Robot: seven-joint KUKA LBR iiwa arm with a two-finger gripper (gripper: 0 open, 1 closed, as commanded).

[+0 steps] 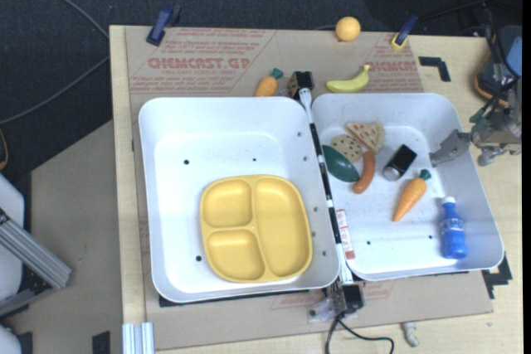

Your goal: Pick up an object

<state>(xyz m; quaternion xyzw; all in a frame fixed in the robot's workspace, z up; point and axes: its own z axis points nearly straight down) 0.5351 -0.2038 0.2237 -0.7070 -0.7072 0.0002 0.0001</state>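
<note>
Claw (452,147): sits at the right bin's right rim, grey fingertip reaching left over the wall; whether it is spread or pressed together cannot be told, and nothing is seen held.
Nearest thing: black block (401,161), just left of the claw on the bin floor, small, dark, tilted.
Carrot (410,196): near side of the block, orange with a green top, lying slantwise; tapered and smooth.
Bottle (452,230): blue, lying along the right wall, nearer than the claw.
Cluster: cracker (362,137), green leaf (339,164) and sausage (364,172) lie close together, some touching, at the bin's left side.
Right bin (390,265): white, shallow, holds all the candidates.
Left bin (170,145): holds a yellow tray (255,225).
Outside the bins: banana (348,80), small carrot (267,84) and orange ball (348,29) on the far board.
Risk: starting so close to the wall, the claw may likely clip the rim; the carrot's taper may slip out of a pinch; the cluster invites a double grab.
</note>
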